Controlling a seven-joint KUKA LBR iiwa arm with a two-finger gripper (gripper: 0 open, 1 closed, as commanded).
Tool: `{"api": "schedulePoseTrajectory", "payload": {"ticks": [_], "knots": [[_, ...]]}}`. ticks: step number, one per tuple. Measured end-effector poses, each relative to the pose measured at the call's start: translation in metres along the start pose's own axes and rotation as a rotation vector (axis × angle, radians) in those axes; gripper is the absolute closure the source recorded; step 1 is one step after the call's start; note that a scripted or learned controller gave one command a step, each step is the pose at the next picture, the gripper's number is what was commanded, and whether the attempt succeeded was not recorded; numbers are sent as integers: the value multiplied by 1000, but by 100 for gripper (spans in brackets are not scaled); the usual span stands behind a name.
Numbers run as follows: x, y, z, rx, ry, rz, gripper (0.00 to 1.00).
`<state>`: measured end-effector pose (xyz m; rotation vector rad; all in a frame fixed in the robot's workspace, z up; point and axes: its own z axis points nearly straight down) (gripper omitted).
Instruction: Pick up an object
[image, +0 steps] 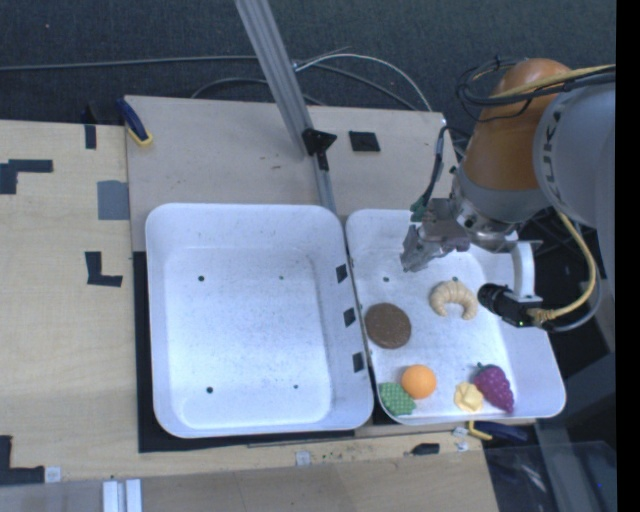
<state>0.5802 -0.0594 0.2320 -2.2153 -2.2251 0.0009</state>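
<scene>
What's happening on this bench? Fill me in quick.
A grey robot arm reaches in from the right, and its gripper hangs over the upper part of the right bin, with nothing seen in it. That bin holds a croissant, a brown round cookie, an orange, a green piece, a yellow piece and purple grapes. All of them lie on the bin floor, none picked up yet. The left bin sits alongside.

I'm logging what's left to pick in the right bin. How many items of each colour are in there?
Brown: 1, round flat brown cookie
Tan: 1, curved tan croissant
Orange: 1, small orange ball
Green: 1, bumpy green toy
Yellow: 1, small yellow toy
Purple: 1, purple grape bunch
Total: 6
</scene>
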Motion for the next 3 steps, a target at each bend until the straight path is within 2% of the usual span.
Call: {"api": "schedulePoseTrajectory", "payload": {"ticks": [1,3], "knots": [[55,25,-4,-1,0,0,100],[154,61,15,0,0,0,100]]}}
